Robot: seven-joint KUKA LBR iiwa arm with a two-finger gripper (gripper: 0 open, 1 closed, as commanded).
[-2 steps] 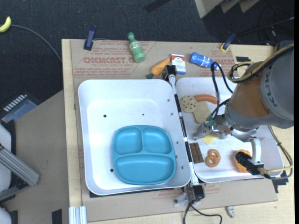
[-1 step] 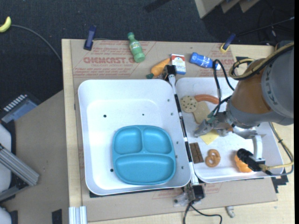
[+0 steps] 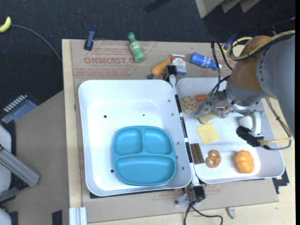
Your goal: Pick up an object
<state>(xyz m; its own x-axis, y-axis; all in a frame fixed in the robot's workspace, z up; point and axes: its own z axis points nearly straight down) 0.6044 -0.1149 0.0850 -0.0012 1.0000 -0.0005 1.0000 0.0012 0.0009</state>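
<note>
Nearest to us, along the front of the right bin (image 3: 276,165), we are seeing a pretzel (image 3: 213,158), an orange pumpkin-like toy (image 3: 244,161) and a brown bar (image 3: 196,153) lying close by the bin's left wall. Just behind them a yellow cheese slice (image 3: 207,133) is lying flat. These are all candidates for the pick, and none is sitting in the jaws.

We are judging the main risk to be crowding. Further back the gripper (image 3: 212,108) is hanging low over a cluster: a round cracker (image 3: 189,104), a small red piece (image 3: 202,97) and a tan scrap (image 3: 205,118). A closing pinch there could nudge one thing aside or slide off a flat one.

We cannot tell whether the jaws are spread or pressed together.

The arm is reaching in from the right, its orange band (image 3: 247,71) above the wrist, bending down into the right bin's back half. In the left bin (image 3: 93,97) a blue divided plate (image 3: 144,154) is sitting.
</note>
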